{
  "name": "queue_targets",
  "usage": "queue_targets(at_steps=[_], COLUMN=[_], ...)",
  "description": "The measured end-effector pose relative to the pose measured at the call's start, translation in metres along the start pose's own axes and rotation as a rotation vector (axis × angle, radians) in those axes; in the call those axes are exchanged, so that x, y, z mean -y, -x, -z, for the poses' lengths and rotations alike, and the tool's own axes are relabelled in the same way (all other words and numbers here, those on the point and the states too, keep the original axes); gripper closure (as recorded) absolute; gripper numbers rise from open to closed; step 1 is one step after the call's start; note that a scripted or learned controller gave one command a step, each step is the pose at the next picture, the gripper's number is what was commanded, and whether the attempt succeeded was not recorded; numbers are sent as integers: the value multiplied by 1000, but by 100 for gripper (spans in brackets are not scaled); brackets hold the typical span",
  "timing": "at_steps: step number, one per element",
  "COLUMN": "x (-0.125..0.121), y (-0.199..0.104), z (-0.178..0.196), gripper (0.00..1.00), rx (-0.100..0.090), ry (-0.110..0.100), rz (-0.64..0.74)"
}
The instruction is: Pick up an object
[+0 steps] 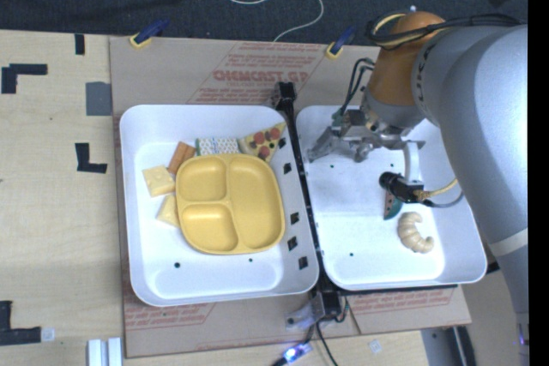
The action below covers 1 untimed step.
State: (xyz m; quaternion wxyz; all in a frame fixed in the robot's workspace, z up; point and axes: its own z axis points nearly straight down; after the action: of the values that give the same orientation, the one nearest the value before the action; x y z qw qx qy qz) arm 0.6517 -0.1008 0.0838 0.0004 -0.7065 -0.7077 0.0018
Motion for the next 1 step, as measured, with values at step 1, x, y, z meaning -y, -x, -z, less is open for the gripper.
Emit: queue_targets(at_steps=[1], x=[0], y=[-1], z=[10], gripper=[100], rx=[-1], ry=[1], rz=[1])
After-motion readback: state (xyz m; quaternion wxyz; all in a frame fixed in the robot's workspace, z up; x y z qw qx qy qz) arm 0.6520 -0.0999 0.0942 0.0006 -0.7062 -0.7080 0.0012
